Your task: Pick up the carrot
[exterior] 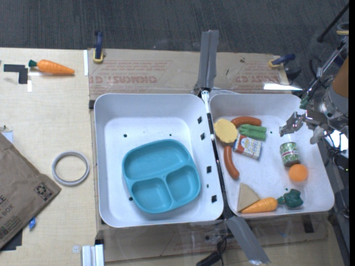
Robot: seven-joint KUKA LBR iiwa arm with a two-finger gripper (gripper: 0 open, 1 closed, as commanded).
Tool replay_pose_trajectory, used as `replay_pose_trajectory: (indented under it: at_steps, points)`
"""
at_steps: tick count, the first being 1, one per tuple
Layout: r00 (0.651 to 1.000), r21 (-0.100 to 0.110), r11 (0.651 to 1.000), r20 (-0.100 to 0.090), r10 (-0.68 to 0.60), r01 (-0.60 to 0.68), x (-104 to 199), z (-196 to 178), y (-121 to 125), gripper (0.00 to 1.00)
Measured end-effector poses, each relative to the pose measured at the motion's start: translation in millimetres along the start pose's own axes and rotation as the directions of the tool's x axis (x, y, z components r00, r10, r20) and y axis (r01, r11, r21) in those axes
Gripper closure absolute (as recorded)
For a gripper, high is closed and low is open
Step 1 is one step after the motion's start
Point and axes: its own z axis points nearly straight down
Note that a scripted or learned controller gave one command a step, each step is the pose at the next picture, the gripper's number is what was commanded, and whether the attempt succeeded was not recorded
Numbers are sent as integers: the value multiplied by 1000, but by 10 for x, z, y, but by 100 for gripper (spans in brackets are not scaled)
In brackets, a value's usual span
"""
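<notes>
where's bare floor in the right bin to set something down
Bare floor lies in the middle of the right bin, bordered by the sausage, box, can and carrot. The far left corner and near edge are crowded. The left bin's floor beyond the blue tray is free.

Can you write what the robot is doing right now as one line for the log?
task: pick up carrot | end effector: open, above right bin's right side, holding nothing | carrot: lying at bin's front, untouched
</notes>
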Motion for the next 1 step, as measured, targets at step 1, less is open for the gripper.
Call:
replay_pose_trajectory:
  at_steps: [1]
  points:
    - [961,-2,961,0,-277,277,34,499,-422,0]
